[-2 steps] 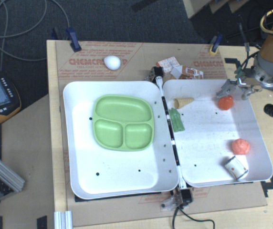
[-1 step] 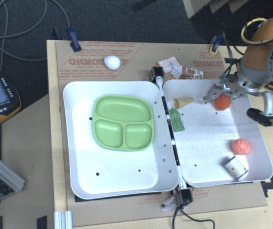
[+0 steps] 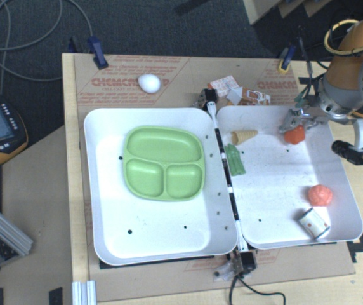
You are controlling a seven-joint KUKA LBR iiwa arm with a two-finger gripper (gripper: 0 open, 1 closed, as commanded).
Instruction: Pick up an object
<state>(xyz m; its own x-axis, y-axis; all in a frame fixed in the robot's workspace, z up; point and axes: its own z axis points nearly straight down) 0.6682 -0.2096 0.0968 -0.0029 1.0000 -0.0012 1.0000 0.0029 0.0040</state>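
You have two shallow white plastic bins side by side on a pale wooden bench printed with faded red lettering. In the left bin, whose floor is smooth and glossy with rounded corners, sits a matte light-green divided tray, a rounded rectangle with one long compartment above two smaller ones. The right bin has a duller, faintly speckled floor. Your gripper hangs over the upper right part of that bin, metal fingers pointing down, and a small orange-red rounded object sits right at its tips; you can see it touching or just under the fingers, but whether it is truly clamped between them cannot be told from this angle, nor how wide they stand. Near the left wall of the same bin lie a tan cone-shaped piece and, just below it, a flat green strip running along the wall. Toward the lower right rests a soft-looking, bumpy pink-orange ball, and just below it a small white cylinder with a dark end. On the bench above the left bin lies a smooth white egg-shaped object, and crumpled wrappers lie beyond the right bin.
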